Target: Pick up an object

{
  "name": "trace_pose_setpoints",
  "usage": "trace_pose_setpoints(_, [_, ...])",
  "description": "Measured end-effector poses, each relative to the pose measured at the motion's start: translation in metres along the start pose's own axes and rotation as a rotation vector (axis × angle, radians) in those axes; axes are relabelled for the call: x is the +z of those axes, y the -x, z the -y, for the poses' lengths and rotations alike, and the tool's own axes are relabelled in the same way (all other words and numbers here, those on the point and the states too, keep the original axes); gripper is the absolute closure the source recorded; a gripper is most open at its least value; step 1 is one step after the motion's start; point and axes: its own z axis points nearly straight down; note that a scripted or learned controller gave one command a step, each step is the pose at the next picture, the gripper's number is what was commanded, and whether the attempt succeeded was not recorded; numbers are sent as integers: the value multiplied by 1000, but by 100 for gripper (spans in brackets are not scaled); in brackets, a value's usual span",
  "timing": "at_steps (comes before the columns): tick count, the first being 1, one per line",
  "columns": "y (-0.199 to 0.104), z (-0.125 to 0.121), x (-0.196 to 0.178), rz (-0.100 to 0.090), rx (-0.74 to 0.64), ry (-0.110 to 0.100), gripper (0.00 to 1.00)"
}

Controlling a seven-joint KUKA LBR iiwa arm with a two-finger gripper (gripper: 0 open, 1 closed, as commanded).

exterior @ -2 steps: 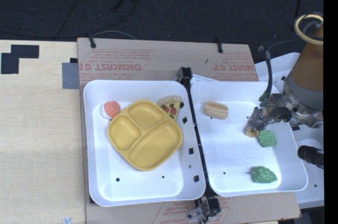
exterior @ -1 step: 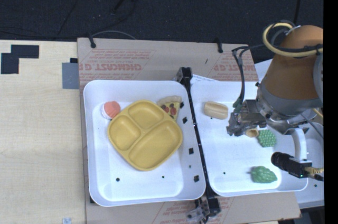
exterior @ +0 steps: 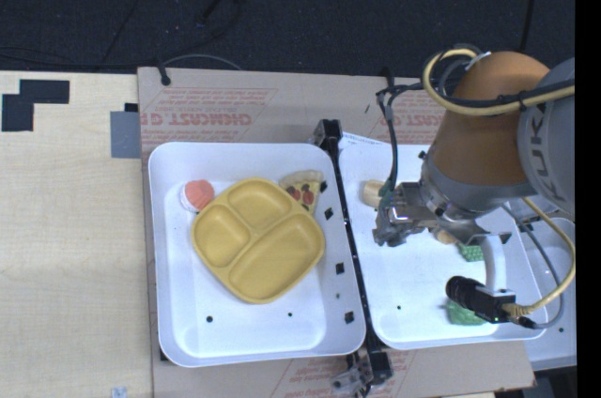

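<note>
My gripper (exterior: 388, 232) hangs low over the left part of the right bin (exterior: 413, 330), under the grey and orange arm. A small pale yellow object (exterior: 373, 191) lies just above and left of it, close by the bin's left wall. A green piece (exterior: 470, 251) peeks out from under the wrist to the right. Another green object (exterior: 461, 314) lies near the bin's front right. Nothing shows held in the gripper.
The left bin (exterior: 178, 321) holds a yellow divided plate (exterior: 258, 241), an orange-pink round piece (exterior: 198, 193) at its upper left and a toy pizza slice (exterior: 303, 190) at its upper right. A black divider (exterior: 346, 237) runs between the bins.
</note>
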Motion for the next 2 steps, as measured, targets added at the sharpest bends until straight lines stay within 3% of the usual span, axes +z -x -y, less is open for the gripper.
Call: trace_pose_setpoints(2, [-98, -17, 7, 1, -1, 1, 100])
